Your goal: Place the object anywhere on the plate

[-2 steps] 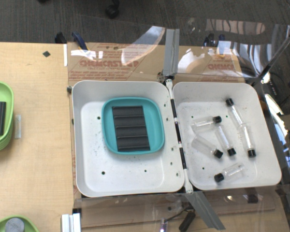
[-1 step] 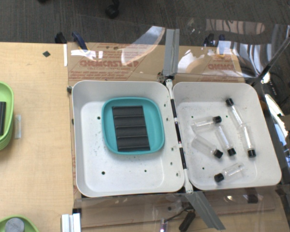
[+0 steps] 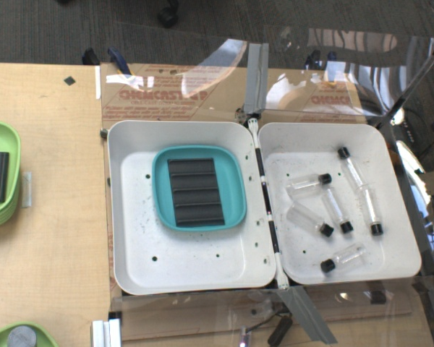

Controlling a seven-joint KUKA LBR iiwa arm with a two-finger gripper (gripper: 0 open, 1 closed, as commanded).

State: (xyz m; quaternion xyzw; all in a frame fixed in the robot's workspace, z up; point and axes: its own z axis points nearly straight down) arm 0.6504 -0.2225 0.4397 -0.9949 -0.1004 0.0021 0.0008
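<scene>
A teal square plate (image 3: 165,207) lies in the left white bin (image 3: 130,251). On it rests a dark ribbed rectangular block (image 3: 195,191). In the right white bin (image 3: 390,266) several clear plastic tubes with black caps lie scattered, among them a tube (image 3: 350,166) near the back, a tube (image 3: 335,210) in the middle and a tube (image 3: 343,257) near the front.
A green dish (image 3: 7,144) holding a dark object sits at the bench's left edge. A second green item (image 3: 18,335) shows at the bottom left corner. Clear plastic sheeting and a cardboard panel (image 3: 173,96) stand behind the bins.
</scene>
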